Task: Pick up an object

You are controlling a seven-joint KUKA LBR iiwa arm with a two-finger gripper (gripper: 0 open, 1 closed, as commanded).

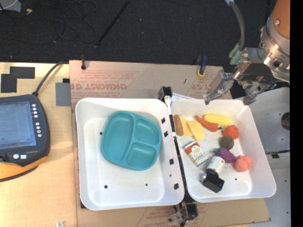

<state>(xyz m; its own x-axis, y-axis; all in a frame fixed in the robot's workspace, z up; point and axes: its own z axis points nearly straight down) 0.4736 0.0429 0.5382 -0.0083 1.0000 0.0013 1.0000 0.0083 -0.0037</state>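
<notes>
Hovering gripper [231, 94] open | above right bin [265, 174] far rim | nothing held

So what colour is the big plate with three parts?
Teal, a blue-green. The plate shows clearly in the camera view, in the left bin.

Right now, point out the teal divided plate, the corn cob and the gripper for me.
teal divided plate [131, 140], camera view, on its middle ridge.
corn cob [218, 119], camera view, middle of the yellow cob.
gripper [228, 98], camera view, midway between its fingertips.

The open gripper [230, 94] hangs above the far rim of the right bin [261, 174] of toy food, holding nothing, beside a left bin [90, 174] bearing a teal tray [131, 140].
</notes>
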